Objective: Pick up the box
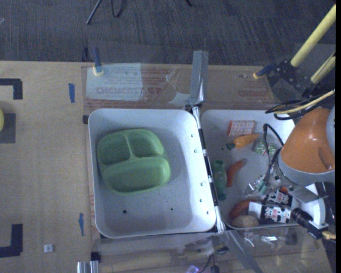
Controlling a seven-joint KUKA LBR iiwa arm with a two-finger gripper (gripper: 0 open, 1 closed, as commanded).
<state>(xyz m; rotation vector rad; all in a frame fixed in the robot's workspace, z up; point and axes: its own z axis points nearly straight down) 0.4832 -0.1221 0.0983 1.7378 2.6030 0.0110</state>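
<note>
Bench [42, 176] bears two white bins [144, 224].

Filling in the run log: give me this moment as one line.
task: pick up box | arm: over right bin | box: at bin's far edge, apart from arm | left bin: green tray | grasp: none seen

Beyond my bench, along the top of the view, I see dark grey carpet [160, 24] with a fine ribbed weave, and thin dark legs of some stand [109, 8] cross it near the top edge. The bench top [42, 176] is pale tan board, evenly lit, with no hard shadows. Black corner marks [15, 88] sit at its left side, one high and one low, and short strips of blue tape [71, 92] are stuck beside them. A clear plastic sheet [120, 82] lies flat along the bench's far edge, catching a soft glare, and printed lettering shows faintly through it.
</note>
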